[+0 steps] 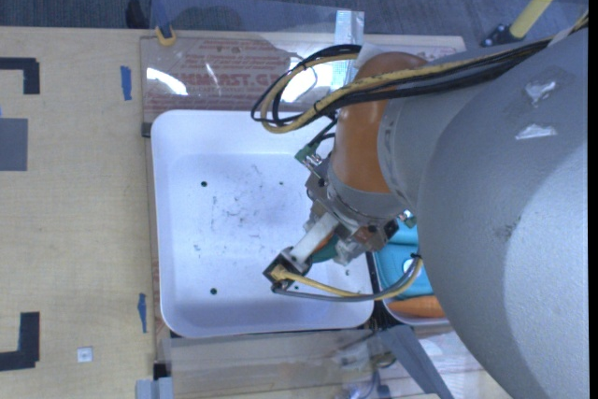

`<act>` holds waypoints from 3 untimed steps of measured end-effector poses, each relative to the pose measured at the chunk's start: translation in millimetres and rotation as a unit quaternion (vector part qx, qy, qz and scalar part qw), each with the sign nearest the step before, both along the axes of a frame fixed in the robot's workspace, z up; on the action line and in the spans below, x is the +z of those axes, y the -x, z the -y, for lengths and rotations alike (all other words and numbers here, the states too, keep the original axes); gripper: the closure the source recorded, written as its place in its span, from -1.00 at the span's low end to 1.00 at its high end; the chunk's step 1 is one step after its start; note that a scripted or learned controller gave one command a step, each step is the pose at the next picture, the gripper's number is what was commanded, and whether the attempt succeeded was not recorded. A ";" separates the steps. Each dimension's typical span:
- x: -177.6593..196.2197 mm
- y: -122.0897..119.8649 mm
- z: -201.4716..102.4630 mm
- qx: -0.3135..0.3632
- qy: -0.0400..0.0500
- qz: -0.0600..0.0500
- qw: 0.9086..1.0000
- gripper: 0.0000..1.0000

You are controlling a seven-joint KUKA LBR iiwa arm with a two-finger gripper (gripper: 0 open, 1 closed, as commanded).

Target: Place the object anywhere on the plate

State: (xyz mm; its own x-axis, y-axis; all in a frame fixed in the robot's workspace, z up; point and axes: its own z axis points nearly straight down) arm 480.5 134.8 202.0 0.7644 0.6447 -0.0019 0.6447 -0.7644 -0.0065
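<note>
Arm [486, 163] reaches in from 3 o'clock, wrist bent down over the left bin [187, 201] near its 3 o'clock rim. Gripper [344, 243]: I cannot tell whether it is released or clenched. Under the arm at 4 to 5 o'clock I see a pale blue thing [404, 243] and an orange thing [419, 306], mostly hidden; I cannot tell which is the plate. Wooden bench [65, 201] at 9 o'clock.

Single fixed overhead view, tilted down onto left white bin [196, 201] mid-frame on wooden bench [75, 201], close enough that grey arm [505, 201] entering from right looms large.
</note>
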 end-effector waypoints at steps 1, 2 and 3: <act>-82.0 3.2 -31.5 -0.217 0.004 -0.001 0.976 1.00; -58.9 1.7 -77.1 -0.247 0.002 0.002 0.969 1.00; -56.9 1.5 15.6 -0.242 0.003 0.000 0.970 1.00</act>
State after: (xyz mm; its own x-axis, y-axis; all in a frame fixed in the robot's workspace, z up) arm 479.1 119.2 145.1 0.9777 0.2099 -0.0049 0.2099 -0.9777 -0.0014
